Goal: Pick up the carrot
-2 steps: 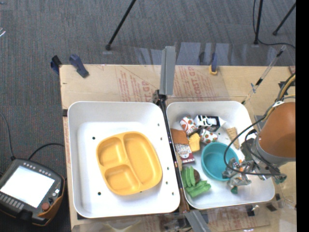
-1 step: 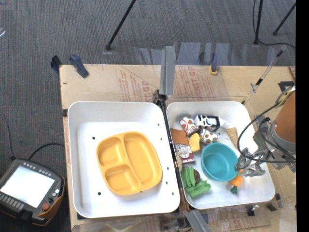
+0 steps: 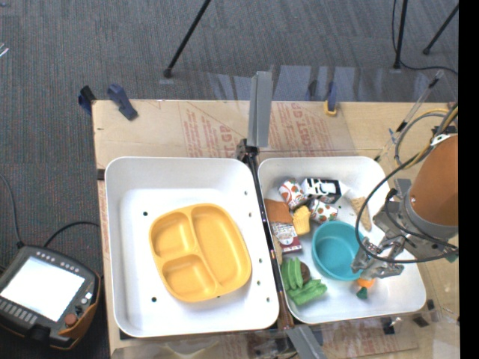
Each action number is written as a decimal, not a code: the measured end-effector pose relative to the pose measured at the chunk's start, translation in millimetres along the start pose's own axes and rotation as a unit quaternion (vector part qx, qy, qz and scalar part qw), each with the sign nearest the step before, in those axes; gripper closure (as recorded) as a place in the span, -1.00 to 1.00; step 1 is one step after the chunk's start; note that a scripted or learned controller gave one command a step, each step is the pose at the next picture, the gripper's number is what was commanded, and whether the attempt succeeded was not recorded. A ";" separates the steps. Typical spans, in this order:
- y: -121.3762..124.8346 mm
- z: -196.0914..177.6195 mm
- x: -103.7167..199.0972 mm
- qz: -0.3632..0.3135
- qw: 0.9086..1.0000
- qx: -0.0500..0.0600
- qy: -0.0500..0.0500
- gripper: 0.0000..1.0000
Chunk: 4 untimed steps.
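Observation:
The carrot (image 3: 364, 283) is a small orange piece with a green top. It lies near the front right corner of the right bin (image 3: 389, 172), just right of a teal bowl (image 3: 335, 250). My gripper (image 3: 372, 268) hangs directly over it, its tips at the carrot's upper end and partly covering it. The arm's grey wrist and orange band rise to the right of it.
Green pea pods (image 3: 302, 281) lie left of the bowl in the front of the right bin. Several small toy foods (image 3: 308, 199) crowd its back left. A yellow divided plate (image 3: 199, 253) sits in the left bin (image 3: 127, 200). A control tablet (image 3: 43, 294) rests on the floor at lower left.

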<state>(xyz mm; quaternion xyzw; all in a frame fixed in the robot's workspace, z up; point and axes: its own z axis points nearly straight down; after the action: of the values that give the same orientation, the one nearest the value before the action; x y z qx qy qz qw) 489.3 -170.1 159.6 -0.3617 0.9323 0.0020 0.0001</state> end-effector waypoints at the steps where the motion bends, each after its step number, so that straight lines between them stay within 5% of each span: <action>1: 0.1 0.3 0.2 0.000 1.000 0.000 0.000 -1.00; 2: -2.9 75.5 13.7 0.047 0.999 -0.002 0.001 -1.00; 3: -25.8 71.8 29.9 0.136 0.991 0.002 -0.001 -1.00; 4: -23.9 61.5 25.0 0.132 0.991 0.001 -0.003 1.00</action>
<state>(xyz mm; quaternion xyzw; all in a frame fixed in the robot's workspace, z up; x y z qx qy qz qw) 486.8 -204.4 98.0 -0.2352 0.9719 0.0028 0.0032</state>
